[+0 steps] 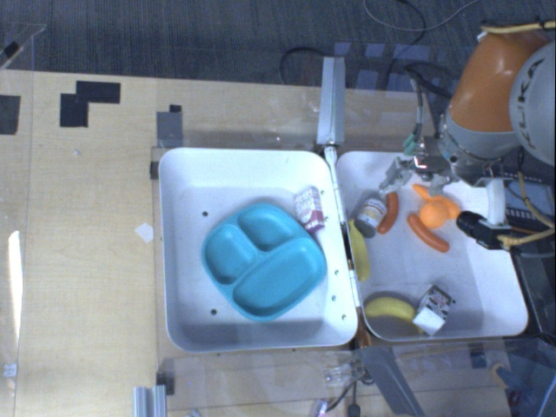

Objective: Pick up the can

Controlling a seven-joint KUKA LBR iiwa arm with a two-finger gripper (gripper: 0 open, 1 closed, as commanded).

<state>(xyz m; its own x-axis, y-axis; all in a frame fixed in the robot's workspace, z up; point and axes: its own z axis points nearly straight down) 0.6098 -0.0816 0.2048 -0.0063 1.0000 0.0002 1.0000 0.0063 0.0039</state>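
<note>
The arm comes in from the right, orange band above the wrist, and the gripper (415, 167) hangs over the far part of the right-hand bin (512, 315). Its jaws stand spread apart with nothing between them.

The can (372, 215) lies on its side on the bin floor, down and to the left of the jaws, close by but not touching them, its round end turned toward the camera. Touching the can on its right is a small sausage (390, 210), standing nearly straight up the frame. Just below the jaws and a little to the right sits an orange toy (437, 210), and under that a second sausage (427, 230) lies at a slant.

Further from the jaws, along the divider on the left, a yellow banana (359, 254) runs lengthwise. Down at the near edge a second banana (388, 309) curves along the bin wall, with a small white and dark object (433, 310) just beside its right end; what that is, I cannot tell.

Well to the left of the jaws, across the divider, the left-hand bin (187, 233) holds a blue divided plate (264, 260) in its middle. A small crumpled packet (310, 208) lies at the plate's far right corner, against the divider. Both bins rest on the pale wooden bench (78, 233).
</note>
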